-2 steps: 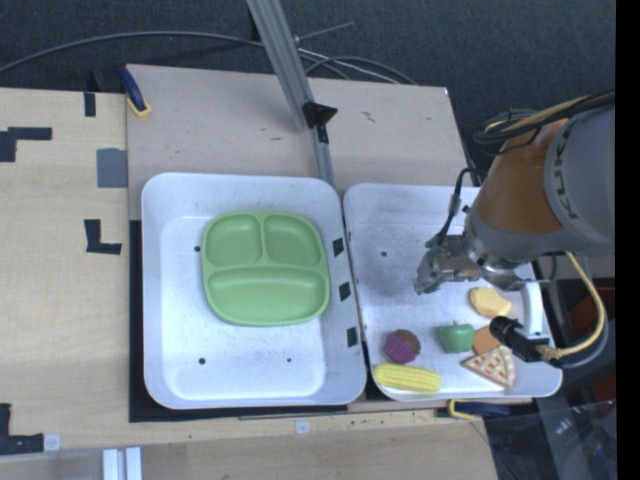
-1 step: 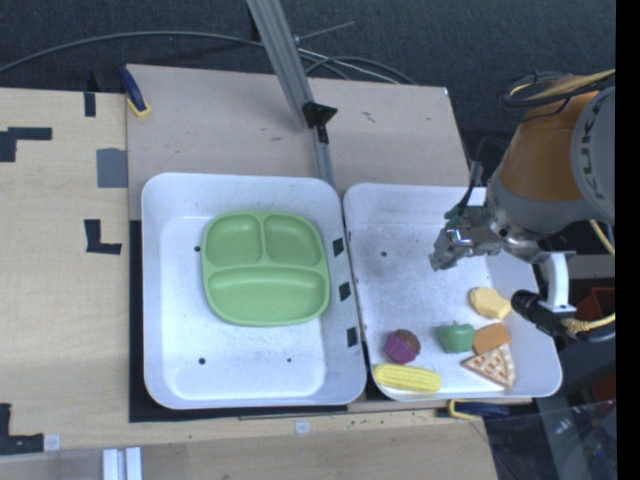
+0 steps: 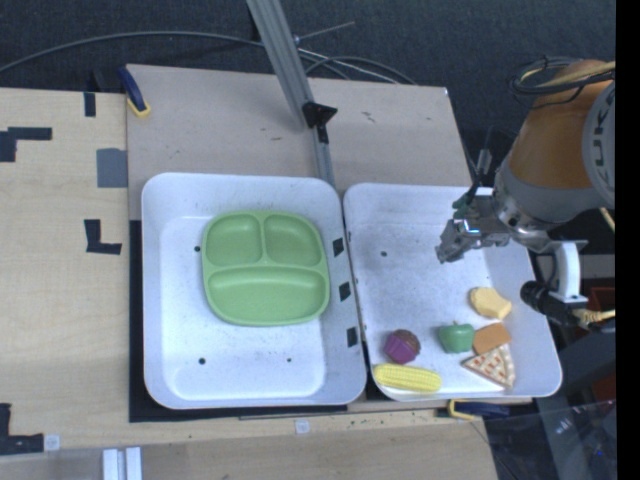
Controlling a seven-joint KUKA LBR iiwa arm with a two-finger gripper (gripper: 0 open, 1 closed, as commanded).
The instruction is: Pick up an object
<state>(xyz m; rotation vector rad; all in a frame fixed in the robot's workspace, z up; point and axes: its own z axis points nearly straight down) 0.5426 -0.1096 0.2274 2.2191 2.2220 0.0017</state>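
Nothing is picked yet: the end effector (image 3: 447, 250) hangs with nothing visibly held, its opening unclear, while the yellow plastic wedge (image 3: 489, 303) lies below-right, untouched.

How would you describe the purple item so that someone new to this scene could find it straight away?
Start at the right-hand white bin, below the gripper, where toy foods cluster along its near edge. The purple item is the small round one at the left of that cluster, just above the yellow corn cob and left of the green piece. It is the only dark purple thing there.
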